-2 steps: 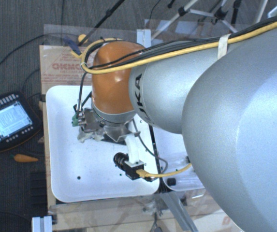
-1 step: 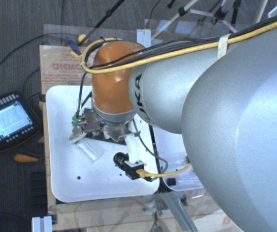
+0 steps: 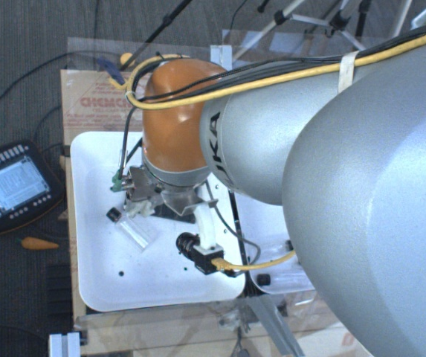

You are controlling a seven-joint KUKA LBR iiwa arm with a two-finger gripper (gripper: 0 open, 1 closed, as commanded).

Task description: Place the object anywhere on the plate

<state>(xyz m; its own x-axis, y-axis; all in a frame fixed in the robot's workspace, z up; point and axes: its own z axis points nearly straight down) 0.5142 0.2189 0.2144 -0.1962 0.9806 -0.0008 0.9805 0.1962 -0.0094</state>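
Arm over left bin [image 3: 94, 274], gripper [image 3: 134, 218] low near the bin floor.
Clear fingers [image 3: 140, 233] visible; open or closed — cannot tell. Small dark object [image 3: 113, 215] lies on the bin floor just left of the gripper, apparently not between the fingers.

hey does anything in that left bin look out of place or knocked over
Nothing is clearly spilled or broken. A small clear piece lies at a slant on the left bin floor, just below the gripper. The arm hides most of the other bin.
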